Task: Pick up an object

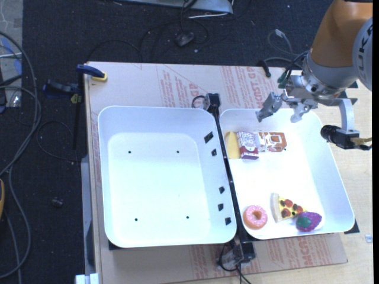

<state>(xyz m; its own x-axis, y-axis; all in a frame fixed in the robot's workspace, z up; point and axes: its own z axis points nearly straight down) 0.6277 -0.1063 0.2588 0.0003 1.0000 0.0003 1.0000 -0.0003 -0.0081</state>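
Hovering above the far edge of the right bin [331, 158], our claw [283, 110] hangs with its two fingers spread apart and nothing between them. We see the snack packet [262, 143] lying flat just below and slightly left of the claw, its long axis running left to right across the bin beside a yellow block [232, 145]. We judge it the nearest pick, since the donut [255, 216], pizza slice [286, 207] and purple grapes [308, 220] sit well apart from the packet, at the bin's near edge.
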